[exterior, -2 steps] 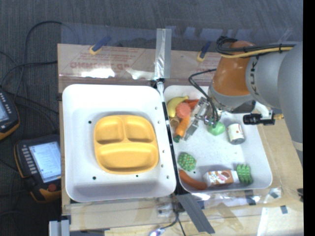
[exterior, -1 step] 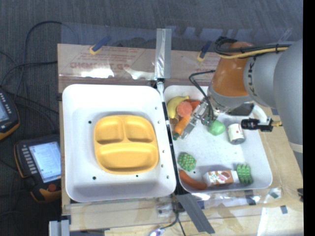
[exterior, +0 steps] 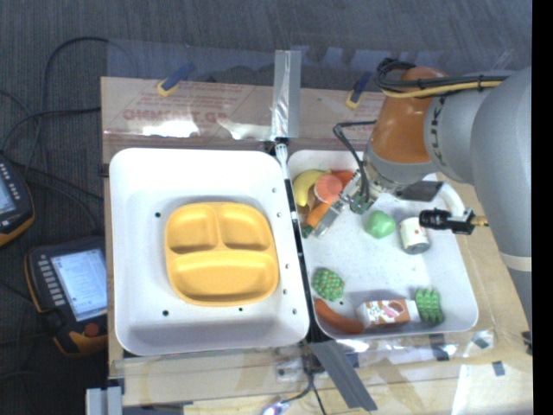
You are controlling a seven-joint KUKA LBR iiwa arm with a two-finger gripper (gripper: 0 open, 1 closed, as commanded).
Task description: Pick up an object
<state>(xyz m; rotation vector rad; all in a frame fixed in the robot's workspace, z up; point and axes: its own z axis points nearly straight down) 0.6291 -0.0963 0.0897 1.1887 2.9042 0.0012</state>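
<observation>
My gripper hangs low over the upper left part of the right bin. It sits right beside an orange-red piece and a yellow banana by the bin's left wall. A green round fruit lies just right of the gripper, and a white can lies further right. Whether anything is held cannot be made out.
The left bin holds a yellow divided tray. At the front of the right bin lie a green knobbly piece, an orange sausage, a small carton and a green ridged piece. The arm covers the bin's upper right.
</observation>
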